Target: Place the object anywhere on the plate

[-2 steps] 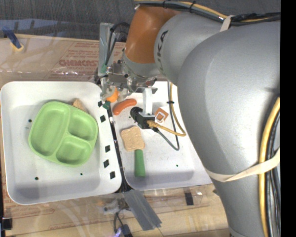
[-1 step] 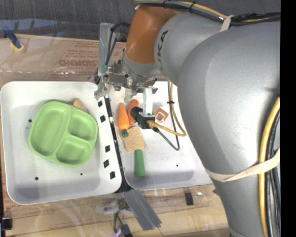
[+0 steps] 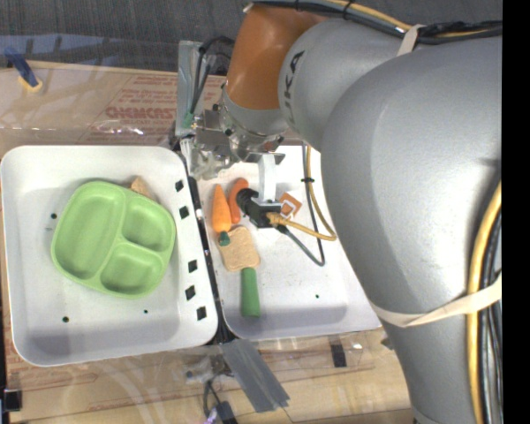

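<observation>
A green divided plate [image 3: 113,236] lies in the left bin [image 3: 35,325], and a small tan object [image 3: 140,185] peeks out at its far edge. In the right bin [image 3: 327,299] lie two orange carrots [image 3: 222,210], a slice of toast [image 3: 240,252] and a green cucumber-like stick [image 3: 249,292]. My gripper [image 3: 214,155] hangs over the far left corner of the right bin, just beyond the carrots, with nothing seen between its fingers.
The grey arm [image 3: 397,148] with its orange band [image 3: 261,51] covers the right bin's right side. A black cable [image 3: 305,237] loops over the bin floor. A divider with black clips [image 3: 194,254] separates the bins. Cardboard [image 3: 79,95] lies behind them.
</observation>
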`<state>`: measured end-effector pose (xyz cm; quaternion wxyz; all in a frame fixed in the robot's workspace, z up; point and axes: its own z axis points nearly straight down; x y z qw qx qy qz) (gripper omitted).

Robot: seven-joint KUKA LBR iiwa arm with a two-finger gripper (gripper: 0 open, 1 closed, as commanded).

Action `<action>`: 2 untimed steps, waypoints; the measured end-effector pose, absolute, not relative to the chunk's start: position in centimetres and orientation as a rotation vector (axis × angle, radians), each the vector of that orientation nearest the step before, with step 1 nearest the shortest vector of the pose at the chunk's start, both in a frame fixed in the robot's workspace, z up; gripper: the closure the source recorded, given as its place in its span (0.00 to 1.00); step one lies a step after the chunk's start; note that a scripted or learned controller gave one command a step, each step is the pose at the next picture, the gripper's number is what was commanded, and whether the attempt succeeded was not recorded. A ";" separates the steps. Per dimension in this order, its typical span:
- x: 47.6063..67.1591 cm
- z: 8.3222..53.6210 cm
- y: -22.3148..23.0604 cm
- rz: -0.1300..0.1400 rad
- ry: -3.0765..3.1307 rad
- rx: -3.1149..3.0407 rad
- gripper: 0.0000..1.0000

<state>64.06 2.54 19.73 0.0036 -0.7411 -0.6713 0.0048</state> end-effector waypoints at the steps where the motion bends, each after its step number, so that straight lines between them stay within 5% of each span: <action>1: 65.7 19.0 -3.0 0.006 -2.112 -2.324 1.00; 2: 59.8 16.2 -13.1 0.009 -2.156 -2.279 1.00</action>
